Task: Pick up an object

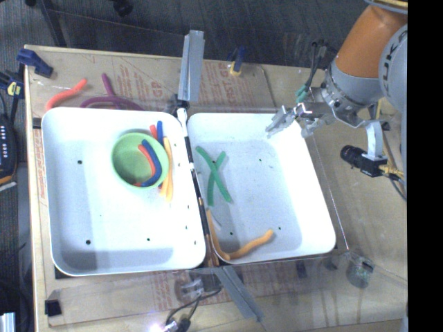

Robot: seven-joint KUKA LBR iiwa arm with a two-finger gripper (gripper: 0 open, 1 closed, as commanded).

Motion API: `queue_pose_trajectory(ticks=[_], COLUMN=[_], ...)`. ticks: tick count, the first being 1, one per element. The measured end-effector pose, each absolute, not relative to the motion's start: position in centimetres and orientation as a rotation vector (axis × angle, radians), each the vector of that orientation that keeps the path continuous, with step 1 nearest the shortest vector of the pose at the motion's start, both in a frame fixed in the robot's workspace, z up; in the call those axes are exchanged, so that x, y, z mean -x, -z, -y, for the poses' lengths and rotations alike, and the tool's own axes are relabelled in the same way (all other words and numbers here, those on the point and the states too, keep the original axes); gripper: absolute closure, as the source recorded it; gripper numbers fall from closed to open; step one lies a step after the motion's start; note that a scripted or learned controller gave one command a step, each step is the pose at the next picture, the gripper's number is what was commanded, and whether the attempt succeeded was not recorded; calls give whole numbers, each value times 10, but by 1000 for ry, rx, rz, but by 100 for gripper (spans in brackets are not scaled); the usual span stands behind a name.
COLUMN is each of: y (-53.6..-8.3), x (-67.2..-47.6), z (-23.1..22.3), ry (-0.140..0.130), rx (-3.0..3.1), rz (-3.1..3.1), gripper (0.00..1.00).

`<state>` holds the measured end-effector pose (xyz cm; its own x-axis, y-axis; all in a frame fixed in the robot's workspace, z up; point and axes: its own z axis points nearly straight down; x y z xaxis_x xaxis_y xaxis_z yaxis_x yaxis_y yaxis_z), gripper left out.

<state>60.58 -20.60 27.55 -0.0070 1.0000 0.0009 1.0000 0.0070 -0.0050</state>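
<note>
The claw (282, 122) hangs spread apart and empty above the right bin (315, 206), at its one o'clock corner. The green strips (214, 175) lie toward eight o'clock; I think it must approach and descend.

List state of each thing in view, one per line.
gripper: over right bin's far edge, nothing between its fingers
green strips: crossed, flat in right bin
orange strip: curved, lying at right bin's near wall
green bowl: upright in left bin, coloured strips in it
</note>
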Motion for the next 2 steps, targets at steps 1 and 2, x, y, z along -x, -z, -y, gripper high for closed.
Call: queue_pose_trajectory(ticks=[1, 2], y=[-160, -96], x=[-605, -595], z=[135, 121], ry=[-5, 3], rx=[2294, 2265], rz=[2139, 2186], gripper=[0, 0])
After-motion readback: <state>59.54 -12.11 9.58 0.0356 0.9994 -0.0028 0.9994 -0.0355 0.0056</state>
